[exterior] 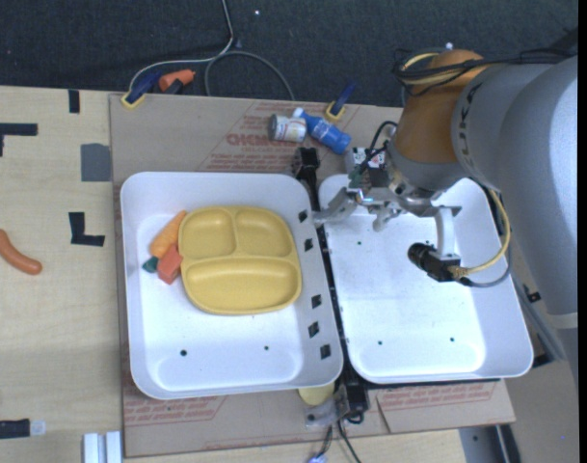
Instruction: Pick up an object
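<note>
A yellow divided plate (240, 258) lies in the left bin (158, 355). Tucked against the plate's left edge are an orange carrot-like piece (165, 235) and a small red and green piece (167, 267). My gripper (359, 212) hangs over the upper left corner of the right bin (438, 345), close to the wall between the two bins. Its two metal fingers (334, 209) are spread apart, open, with only white bin floor showing between them. The grey arm with its orange band (433, 114) covers the right bin's far right part.
An orange sausage-shaped toy (15, 252) lies on the bench far to the left, outside the bins. A blue and white clamp (312, 128) and a yellow and orange clamp (161, 83) sit behind the bins. A black cable (438, 261) dangles from the wrist over the right bin.
</note>
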Controlling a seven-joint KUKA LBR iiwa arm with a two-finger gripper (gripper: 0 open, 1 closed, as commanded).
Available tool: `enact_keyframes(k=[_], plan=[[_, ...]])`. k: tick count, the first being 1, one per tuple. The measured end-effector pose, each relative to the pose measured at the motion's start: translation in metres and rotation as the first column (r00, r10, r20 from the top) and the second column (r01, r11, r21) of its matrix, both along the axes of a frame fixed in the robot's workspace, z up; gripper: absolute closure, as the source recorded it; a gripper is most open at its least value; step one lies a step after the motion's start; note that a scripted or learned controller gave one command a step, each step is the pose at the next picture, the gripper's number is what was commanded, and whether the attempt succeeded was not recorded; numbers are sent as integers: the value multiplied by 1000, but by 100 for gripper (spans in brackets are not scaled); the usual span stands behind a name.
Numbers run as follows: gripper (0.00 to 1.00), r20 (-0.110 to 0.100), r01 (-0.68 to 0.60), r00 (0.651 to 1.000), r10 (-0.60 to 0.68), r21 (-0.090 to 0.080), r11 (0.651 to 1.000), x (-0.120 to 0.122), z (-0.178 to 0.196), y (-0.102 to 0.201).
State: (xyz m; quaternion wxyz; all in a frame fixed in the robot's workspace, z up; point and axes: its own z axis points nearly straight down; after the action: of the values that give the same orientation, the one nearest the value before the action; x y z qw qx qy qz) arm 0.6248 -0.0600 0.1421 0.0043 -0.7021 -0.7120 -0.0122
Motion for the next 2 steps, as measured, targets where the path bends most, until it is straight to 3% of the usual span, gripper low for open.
enact_keyframes(k=[2], plan=[[0,0,-3,1000,3,0,1000,1,-2,0]])
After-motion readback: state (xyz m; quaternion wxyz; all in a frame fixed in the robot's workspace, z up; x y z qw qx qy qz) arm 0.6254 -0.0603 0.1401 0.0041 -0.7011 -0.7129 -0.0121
